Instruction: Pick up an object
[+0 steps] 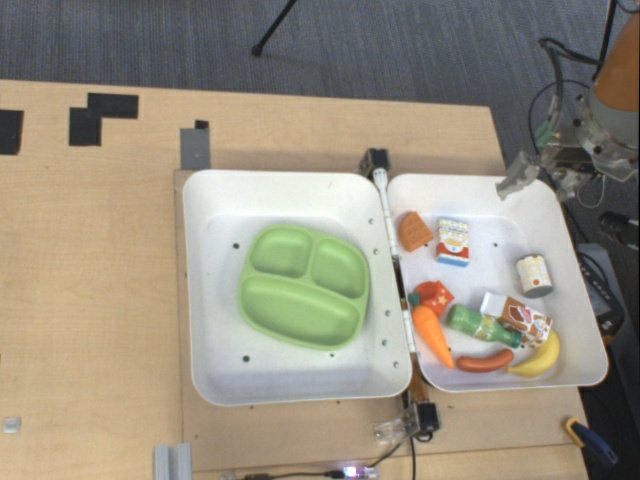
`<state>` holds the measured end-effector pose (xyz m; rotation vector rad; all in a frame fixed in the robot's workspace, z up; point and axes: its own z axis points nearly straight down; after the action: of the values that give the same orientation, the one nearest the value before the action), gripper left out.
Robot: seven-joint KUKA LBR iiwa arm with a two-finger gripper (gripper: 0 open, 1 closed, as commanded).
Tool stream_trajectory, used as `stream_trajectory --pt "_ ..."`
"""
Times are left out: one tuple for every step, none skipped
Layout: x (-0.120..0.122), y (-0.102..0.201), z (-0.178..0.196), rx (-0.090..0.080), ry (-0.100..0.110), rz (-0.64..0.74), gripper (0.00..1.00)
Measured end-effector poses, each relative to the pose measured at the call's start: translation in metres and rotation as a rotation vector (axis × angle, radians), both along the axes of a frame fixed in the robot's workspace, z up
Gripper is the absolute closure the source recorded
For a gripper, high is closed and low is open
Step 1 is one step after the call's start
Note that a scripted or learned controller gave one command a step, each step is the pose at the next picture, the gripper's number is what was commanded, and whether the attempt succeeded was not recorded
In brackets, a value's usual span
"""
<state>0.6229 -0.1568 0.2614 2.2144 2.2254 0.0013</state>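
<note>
Nothing looks picked yet: along the right bin's near edge lie a banana, a sausage and a carrot, with a green bottle, a small printed carton and a red piece just behind them. Farther in sit a white can, a juice box and a brown piece, while the left bin carries a green divided plate. The gripper hangs over the right bin's far right corner, apparently empty, though whether its jaws are open or closed I cannot tell, so the whole reach, grasp and lift remain.
</note>
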Motion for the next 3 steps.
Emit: stream_trajectory --pt "0.007 0.039 -0.085 0.003 0.004 -0.343 0.00" --pt "-0.005 0.060 -0.166 0.002 0.000 -0.456 0.00" --pt "-0.004 0.061 -0.156 0.003 0.000 -0.454 1.00"
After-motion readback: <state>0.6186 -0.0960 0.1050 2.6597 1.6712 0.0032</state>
